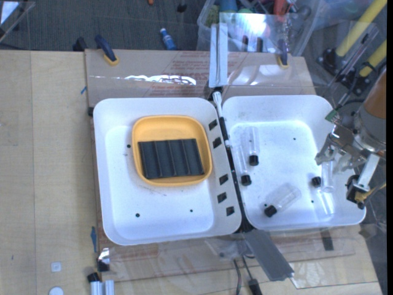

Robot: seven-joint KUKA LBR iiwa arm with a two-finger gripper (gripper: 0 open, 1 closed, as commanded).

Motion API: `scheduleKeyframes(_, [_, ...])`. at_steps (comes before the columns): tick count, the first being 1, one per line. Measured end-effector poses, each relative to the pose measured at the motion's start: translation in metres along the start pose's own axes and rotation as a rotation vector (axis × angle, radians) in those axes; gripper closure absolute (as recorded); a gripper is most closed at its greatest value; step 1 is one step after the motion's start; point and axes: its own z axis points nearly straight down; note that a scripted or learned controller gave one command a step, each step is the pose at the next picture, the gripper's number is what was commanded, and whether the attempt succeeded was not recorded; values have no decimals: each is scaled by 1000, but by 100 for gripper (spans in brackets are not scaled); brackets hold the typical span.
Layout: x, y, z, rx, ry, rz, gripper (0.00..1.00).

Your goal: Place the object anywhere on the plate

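The gripper (341, 172) hangs over the right edge of the right bin (270, 106), at the end of the grey arm (374, 112) that reaches in from the right; whether anything sits between its metal parts cannot be told from the camera view, which looks down on the bench at a slant. Below and beside it, several clear plastic vials with black caps lie on the bin's white floor: one pair (250, 147) near the bin's left wall, one tilted vial (280, 198) toward the front, and another (323, 195) just under the gripper, close to the right rim. In the left bin (110, 183) rests the yellow plate (171, 128), squarish with rounded corners, and on it lies a black ridged rectangular tray (171, 158) covering most of the plate's middle. A strip of black clips (221, 168) runs down the seam where the two bins meet. The bins stand on a pale wooden bench (43, 165), with a clear box of bright odds and ends (270, 8) behind them.
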Motion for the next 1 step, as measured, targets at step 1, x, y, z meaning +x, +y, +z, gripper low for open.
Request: scheduleKeyframes(1, [37,39,-29,-6,0,-226,100])
